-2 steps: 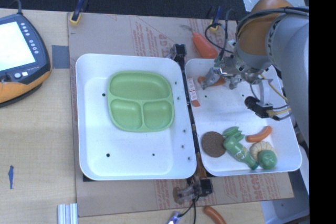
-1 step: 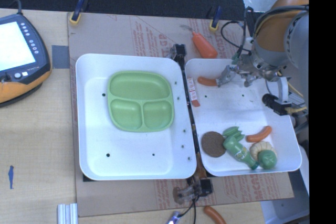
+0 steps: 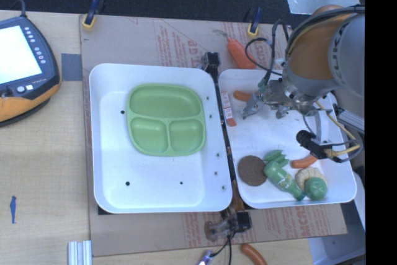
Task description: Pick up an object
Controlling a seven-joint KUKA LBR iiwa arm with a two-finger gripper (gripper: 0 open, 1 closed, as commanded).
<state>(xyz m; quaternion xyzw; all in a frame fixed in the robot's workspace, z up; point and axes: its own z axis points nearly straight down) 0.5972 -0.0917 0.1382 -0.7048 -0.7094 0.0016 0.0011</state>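
- The object nearest the claw (image 3: pixel 255 105) was a small orange piece (image 3: pixel 242 96) lying in the right bin (image 3: pixel 273 195), near its upper left corner and just beside the claw's tip.
- Whether the claw stood open or closed could not be told (cables and the wrist crowded it); nothing showed between its tips.
- The piece lay close to the bin's wall, so a descent might have clipped the rim or nudged the piece away.
- The clustered brown disc (image 3: pixel 252 170), green toy (image 3: pixel 282 175) and neighbours sat touching; a grab there risked catching two or slipping.
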